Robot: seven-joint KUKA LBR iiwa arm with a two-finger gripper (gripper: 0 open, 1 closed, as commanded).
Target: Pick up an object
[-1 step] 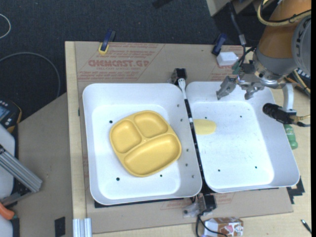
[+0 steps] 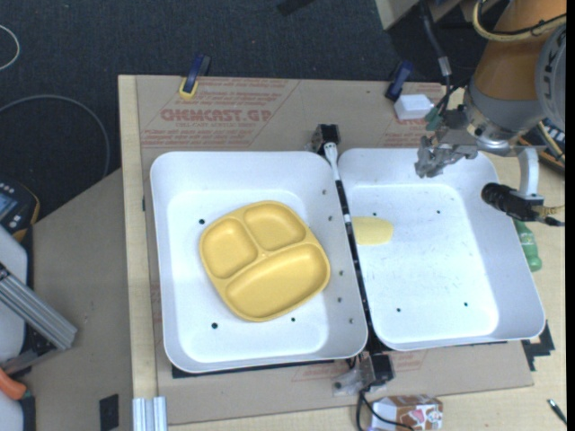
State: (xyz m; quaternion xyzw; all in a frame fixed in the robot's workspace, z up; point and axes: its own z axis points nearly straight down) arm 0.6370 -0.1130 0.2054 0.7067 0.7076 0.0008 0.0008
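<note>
A yellow three-compartment plate (image 2: 263,259) lies flat in the middle of the left bin (image 2: 171,196). A small pale yellow piece (image 2: 372,231) rests in the right bin (image 2: 467,321), close against its left wall. My gripper (image 2: 437,162) hangs over the far edge of the right bin, well up and to the right of the pale yellow piece. Nothing shows beneath it or in it.
A green object (image 2: 530,246) lies along the right rim of the right bin. A white block (image 2: 413,107) and blue clamps (image 2: 192,76) sit on the cardboard behind the bins. The arm comes in over the right bin's far right corner.
</note>
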